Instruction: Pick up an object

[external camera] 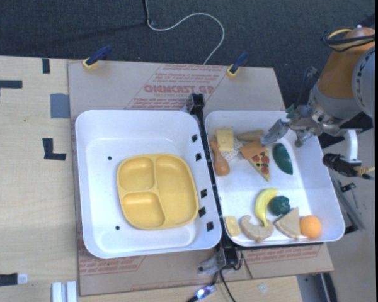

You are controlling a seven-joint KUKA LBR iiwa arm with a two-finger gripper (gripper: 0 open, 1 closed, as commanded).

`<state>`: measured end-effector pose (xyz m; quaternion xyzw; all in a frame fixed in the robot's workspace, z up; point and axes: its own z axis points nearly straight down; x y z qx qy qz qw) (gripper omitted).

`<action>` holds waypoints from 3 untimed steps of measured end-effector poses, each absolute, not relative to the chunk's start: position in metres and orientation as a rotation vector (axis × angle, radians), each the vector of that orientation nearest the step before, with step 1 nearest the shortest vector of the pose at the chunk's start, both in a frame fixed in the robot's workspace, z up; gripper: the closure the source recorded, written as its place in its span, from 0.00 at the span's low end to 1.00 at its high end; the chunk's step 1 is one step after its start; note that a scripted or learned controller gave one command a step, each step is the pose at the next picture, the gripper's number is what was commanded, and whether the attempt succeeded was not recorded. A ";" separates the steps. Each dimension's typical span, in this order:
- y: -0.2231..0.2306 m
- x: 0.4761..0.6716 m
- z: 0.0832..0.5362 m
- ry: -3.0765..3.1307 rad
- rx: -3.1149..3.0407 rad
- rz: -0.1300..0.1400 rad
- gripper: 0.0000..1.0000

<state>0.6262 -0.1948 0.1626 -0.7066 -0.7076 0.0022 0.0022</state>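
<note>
My gripper [288, 134] hangs over the far right part of the right bin [324, 187], fingers open with nothing between them. Just below it lie a dark green oval piece [282, 158] and a pizza slice [258, 158]. To the left sit a yellow cheese block [224, 139] and a brown sausage-like piece [220, 163]. Along the bin's near side lie a banana [263, 204], a dark green lump [279, 204], a sandwich wedge [290, 224], an orange [310, 226] and a tan bread piece [256, 230].
The left bin [94, 168] holds a yellow divided plate [157, 190]. Black clips [195, 102] join the bins along their shared wall. Both bins rest on cardboard [170, 87] held by blue-and-yellow clamps. A white cable [189, 19] runs behind.
</note>
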 end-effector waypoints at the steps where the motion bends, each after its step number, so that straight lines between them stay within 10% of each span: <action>1: -0.195 0.626 0.119 -2.222 -2.217 0.007 0.00; 2: -0.193 0.627 0.085 -2.224 -2.215 0.002 0.00; 3: -0.195 0.627 0.097 -2.225 -2.218 0.007 1.00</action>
